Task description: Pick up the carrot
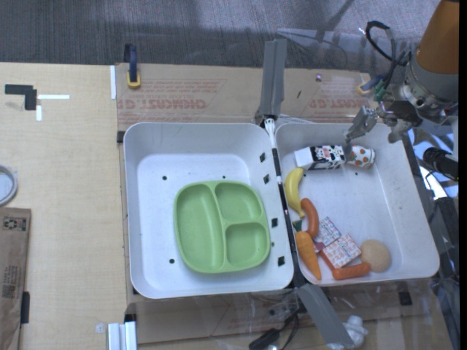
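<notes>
The carrot (308,255) is orange and tapered. It lies along the left wall of the right bin (408,195), near the front corner, with its tip toward the front. My gripper (376,128) hangs over the back edge of that bin, far behind the carrot. It stands open with nothing between its fingers. Just in front of it sits a small spotted mushroom toy (361,156).
The right bin also holds a cow-patterned carton (321,157), a banana (293,188), a red sausage (311,216), a patterned packet (337,245), a reddish-orange piece (351,271) and a bread roll (376,255). A green divided plate (222,226) lies in the left bin (146,195).
</notes>
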Controlling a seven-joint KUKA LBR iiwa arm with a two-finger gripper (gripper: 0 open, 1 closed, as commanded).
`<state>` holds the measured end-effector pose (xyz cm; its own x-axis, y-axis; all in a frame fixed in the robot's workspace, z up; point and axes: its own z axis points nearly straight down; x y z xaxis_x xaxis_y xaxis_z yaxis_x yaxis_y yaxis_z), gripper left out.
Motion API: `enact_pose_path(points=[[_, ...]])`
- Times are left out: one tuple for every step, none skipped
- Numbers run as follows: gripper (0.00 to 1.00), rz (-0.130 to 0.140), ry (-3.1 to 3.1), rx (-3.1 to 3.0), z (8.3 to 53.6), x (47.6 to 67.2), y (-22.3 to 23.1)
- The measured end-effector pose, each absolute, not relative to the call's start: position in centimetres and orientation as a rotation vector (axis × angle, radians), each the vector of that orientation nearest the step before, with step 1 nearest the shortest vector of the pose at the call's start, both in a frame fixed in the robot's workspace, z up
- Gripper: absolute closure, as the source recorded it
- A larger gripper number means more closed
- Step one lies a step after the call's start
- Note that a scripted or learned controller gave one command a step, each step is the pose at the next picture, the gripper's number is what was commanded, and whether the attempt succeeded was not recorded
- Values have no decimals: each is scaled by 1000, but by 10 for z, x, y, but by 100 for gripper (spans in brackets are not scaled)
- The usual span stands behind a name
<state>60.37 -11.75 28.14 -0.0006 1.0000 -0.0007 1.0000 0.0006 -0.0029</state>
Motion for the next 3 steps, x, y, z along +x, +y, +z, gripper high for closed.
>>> enact_pose_path(points=[[0, 3, -2338, -2095, 133, 572, -112], [0, 2, -2215, -2228, 214, 528, -162], [0, -4, -2511, -1893, 95, 479, -139]])
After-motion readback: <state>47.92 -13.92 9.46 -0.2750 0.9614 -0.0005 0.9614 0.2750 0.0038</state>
